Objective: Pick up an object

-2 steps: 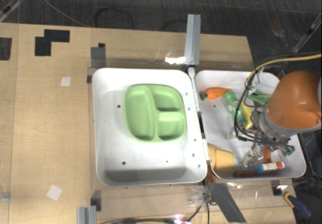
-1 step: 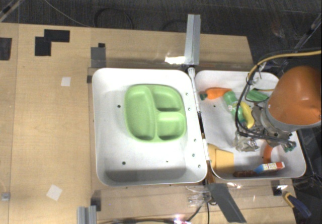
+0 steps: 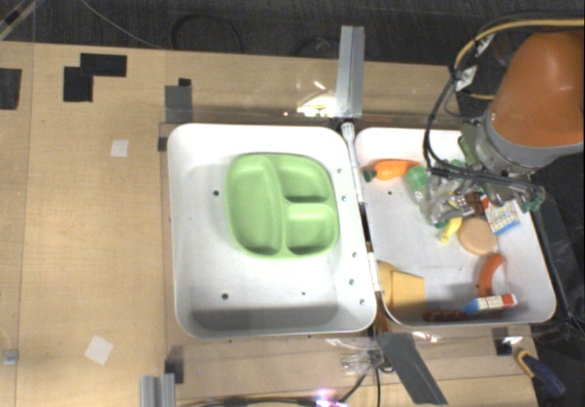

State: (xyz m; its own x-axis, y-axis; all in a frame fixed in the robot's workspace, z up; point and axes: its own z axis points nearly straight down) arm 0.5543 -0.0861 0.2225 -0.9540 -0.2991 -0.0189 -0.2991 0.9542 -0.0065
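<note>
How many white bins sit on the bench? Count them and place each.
2. The left bin holds a green divided tray. The right bin holds small mixed items, with the arm above its far right corner; things beneath it may be hidden.

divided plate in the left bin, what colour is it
Light green; the divided plate lies in the left bin, clearest in the camera view.

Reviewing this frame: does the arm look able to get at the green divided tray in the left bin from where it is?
Probably yes. The green tray lies alone in the left bin, open from above, while the arm hangs over the cluttered right bin and would have to cross the divider.
</note>
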